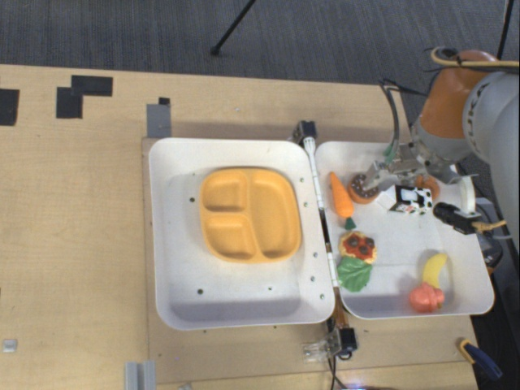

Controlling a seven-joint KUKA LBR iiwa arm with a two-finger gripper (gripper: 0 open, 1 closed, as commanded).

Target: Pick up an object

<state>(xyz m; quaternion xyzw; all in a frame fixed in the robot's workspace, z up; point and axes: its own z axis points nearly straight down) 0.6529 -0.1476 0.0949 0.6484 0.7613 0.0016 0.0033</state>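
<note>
While my arm reaches in from the right over the far part of the right bin [481, 295], my pincer [388, 171] hangs low above the bin's back end, its metal fingers pointing toward the divider between the two bins, and I cannot tell whether they are spread or pressed together, since from this slant they merge into one grey cluster. Just at their tips sits a small round brownish piece [361, 188], touching or nearly touching them; I see nothing clearly caught between them, so I would not say I hold it. Just left of that, toward the divider, lies the toy carrot [341, 197], its long axis running from the far side toward the near side with the green end nearest the camera; to grasp it I judge I would close across its width, shifting a little left and nearer. A black-and-white block [413, 201] lies right under my wrist, partly covered by it. Farther toward the near edge are a flat pizza-like toy [358, 245] resting against a green leafy piece [353, 274], and well apart from those, a yellow banana-shaped toy [435, 268] touching a pink lump [426, 298] in the near right corner. The left bin [171, 299] carries a yellow divided plate [248, 214]. My wrist hides whatever lies directly beneath it, and the small brown piece is too blurred to name.
</note>
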